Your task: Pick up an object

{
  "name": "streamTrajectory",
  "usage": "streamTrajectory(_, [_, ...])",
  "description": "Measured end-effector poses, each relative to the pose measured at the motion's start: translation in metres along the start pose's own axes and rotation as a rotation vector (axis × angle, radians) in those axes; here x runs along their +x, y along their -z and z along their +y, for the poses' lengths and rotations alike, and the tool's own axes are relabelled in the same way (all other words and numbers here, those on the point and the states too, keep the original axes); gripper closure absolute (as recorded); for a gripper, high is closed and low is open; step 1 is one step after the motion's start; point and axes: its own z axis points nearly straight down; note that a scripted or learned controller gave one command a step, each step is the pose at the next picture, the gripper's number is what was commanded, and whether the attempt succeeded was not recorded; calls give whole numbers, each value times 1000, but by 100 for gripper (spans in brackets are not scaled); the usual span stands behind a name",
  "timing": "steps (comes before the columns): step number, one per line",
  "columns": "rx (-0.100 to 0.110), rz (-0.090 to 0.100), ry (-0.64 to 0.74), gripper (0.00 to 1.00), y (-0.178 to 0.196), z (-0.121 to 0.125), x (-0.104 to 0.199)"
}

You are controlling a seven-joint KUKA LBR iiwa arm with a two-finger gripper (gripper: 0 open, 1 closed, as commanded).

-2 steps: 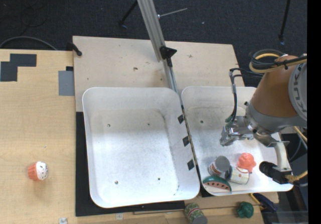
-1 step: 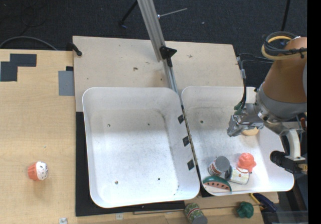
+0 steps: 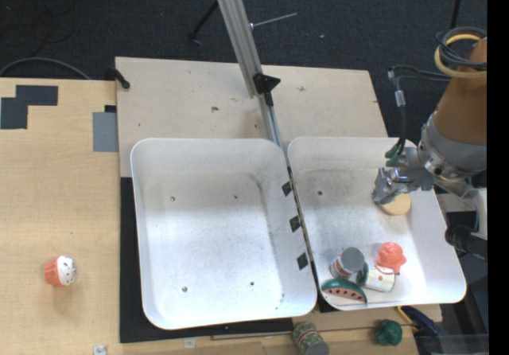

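My gripper [image 3: 389, 187] hangs low over the right side of the right bin [image 3: 334, 162], with the grey wrist and orange band rising to the right. A small tan rounded object [image 3: 397, 204] lies directly beneath it, partly covered by the gripper, and I cannot tell whether the two touch. Nearer the bin's front sit a grey and red cup-like toy [image 3: 347, 263], a red-capped mushroom toy [image 3: 389, 258] and a watermelon slice [image 3: 343, 294] on the front rim.
The left bin [image 3: 151, 186] stands beside the right one, with black clips along their shared wall. An aluminium rail [image 3: 242, 43] slants in from the back. A red and white toy [image 3: 60, 271] lies on the wooden table at left. Green items [image 3: 388, 333] lie below the bins.
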Motion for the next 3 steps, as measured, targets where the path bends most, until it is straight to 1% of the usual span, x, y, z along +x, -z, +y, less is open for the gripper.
streamTrajectory(1, [4, 2, 3, 100, 0, 17, 43])
streamTrajectory(2, [6, 2, 3, 100, -21, 39, 93])
streamTrajectory(3, [5, 1, 3, 100, -31, 70, 133])
